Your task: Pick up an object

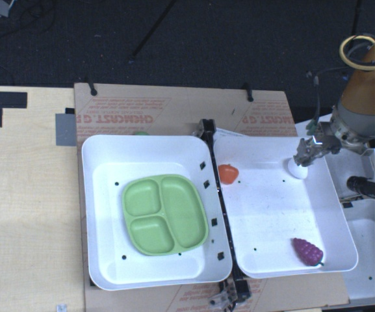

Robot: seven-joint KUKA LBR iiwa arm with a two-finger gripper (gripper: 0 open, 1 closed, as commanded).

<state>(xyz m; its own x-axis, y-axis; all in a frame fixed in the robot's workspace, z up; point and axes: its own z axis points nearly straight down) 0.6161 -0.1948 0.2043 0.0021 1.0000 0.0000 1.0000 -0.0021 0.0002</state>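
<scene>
Right, the gripper (306,155) hangs over the right bin (271,265), up at its two o'clock corner, with the arm (359,103) coming in from three o'clock. Directly below the fingertips sits a small white object (297,169), touching them or very nearly; the view is too small to settle which. Whether the claw is apart or together cannot be told from here, so no grasp can be called. Nothing looks lifted: the white object sits on the bin floor. Elsewhere in that bin, an orange piece (228,173) lies at ten o'clock against the divider, and a purple toy (308,251) rests at five o'clock, well apart from the gripper. The left bin (103,174) carries a green tray (164,214). Judging by this, the reach is made; closing and lifting are left.
</scene>
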